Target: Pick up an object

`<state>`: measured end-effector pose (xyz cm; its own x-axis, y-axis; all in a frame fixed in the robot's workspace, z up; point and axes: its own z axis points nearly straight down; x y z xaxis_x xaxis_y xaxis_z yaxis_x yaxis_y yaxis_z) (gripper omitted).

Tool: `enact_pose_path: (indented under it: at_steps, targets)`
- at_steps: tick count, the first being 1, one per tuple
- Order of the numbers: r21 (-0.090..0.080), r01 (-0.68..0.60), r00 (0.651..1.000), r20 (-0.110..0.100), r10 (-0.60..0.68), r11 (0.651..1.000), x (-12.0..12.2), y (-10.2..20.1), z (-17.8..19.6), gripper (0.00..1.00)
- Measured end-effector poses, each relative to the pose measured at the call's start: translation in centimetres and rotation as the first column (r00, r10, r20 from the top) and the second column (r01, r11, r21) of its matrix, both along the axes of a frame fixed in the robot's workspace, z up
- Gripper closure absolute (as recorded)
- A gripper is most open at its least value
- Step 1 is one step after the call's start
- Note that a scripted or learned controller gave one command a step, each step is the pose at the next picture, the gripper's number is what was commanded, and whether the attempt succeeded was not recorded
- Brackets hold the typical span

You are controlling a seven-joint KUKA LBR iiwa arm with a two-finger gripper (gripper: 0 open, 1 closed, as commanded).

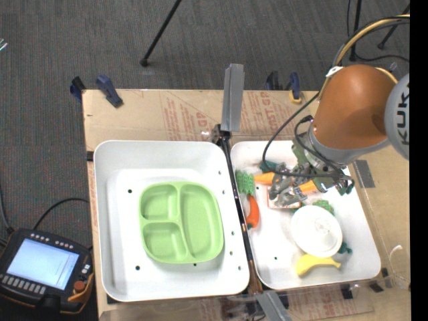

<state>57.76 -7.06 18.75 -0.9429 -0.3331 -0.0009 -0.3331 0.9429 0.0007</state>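
A grey KUKA arm with an orange band above the wrist point(351, 105) reaches in from three o'clock over a cardboard-topped bench point(167, 116) that bears two shallow white bins side by side. Its two-finger gripper point(289, 191) hangs low over the upper middle of the right-hand white bin point(364, 246), above a small red-edged white card point(275, 198) and beside an orange toy carrot with a green top point(262, 178) that lies at its ten o'clock; whether the gripper is spread or pinching anything cannot be told, as the metal parts blur together against the clutter. Toward six o'clock of the gripper sits a round white plastic lid point(316, 231), and below that lid, at its six o'clock, a yellow toy banana point(315, 265) rests near the bin's lower wall. A second red-orange toy carrot point(253, 212) lies along the bin's left wall, at the gripper's eight o'clock. The left-hand white bin point(114, 179) holds a light green plastic divided plate with three compartments point(180, 222), lying flat near its middle. A black teach pendant with a lit screen point(43, 263) rests on the floor at the scene's eight o'clock.
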Motion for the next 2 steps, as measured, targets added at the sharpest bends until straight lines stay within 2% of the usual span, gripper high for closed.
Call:
enact_pose_path:
  at_steps: [1, 2]
  targets:
    - [0.004, -0.115, 0.993, -0.006, 0.115, 0.993, 3.0, -2.0, -10.3, 1.0]
    - [0.0, -0.133, 0.991, 0.016, 0.133, 0.991, 7.0, 4.3, 0.8, 1.0]
